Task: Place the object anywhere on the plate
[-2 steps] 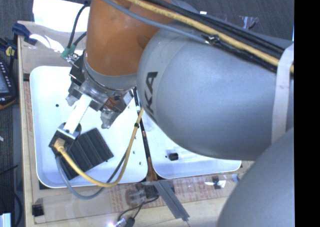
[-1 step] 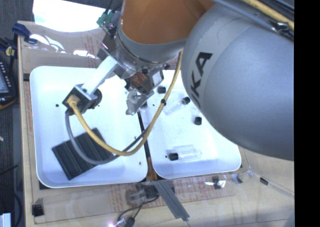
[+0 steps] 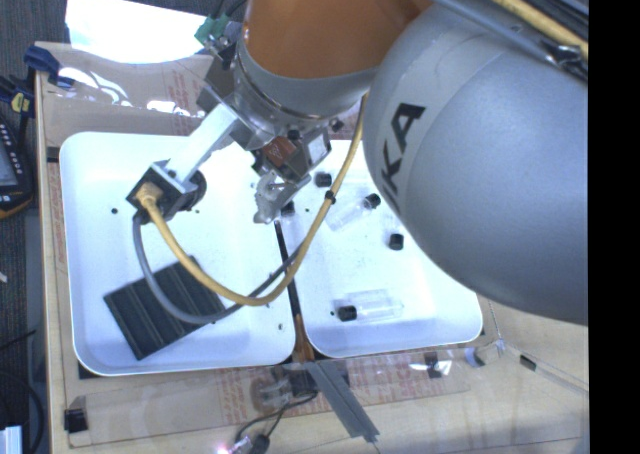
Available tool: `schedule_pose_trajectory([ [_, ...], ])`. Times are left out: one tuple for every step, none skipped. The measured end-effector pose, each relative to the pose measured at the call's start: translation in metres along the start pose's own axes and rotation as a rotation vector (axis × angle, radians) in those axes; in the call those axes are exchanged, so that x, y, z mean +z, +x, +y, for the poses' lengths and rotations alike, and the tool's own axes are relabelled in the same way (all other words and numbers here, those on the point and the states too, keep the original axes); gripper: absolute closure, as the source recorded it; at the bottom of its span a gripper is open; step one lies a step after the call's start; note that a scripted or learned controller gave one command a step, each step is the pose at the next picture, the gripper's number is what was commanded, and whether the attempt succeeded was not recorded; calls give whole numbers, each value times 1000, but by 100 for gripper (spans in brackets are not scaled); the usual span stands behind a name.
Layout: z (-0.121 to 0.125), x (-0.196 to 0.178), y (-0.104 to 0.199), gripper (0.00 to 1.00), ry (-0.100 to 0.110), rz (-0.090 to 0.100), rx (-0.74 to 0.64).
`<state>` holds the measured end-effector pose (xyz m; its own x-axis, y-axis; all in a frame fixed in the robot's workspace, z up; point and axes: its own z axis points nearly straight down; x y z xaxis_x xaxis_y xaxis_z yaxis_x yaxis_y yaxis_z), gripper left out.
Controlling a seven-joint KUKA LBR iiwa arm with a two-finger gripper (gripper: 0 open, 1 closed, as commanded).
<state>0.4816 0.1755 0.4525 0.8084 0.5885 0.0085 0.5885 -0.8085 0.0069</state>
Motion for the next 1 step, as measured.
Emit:
schedule_pose_trajectory([
  [1,27,-7,100,3,-7,327],
])
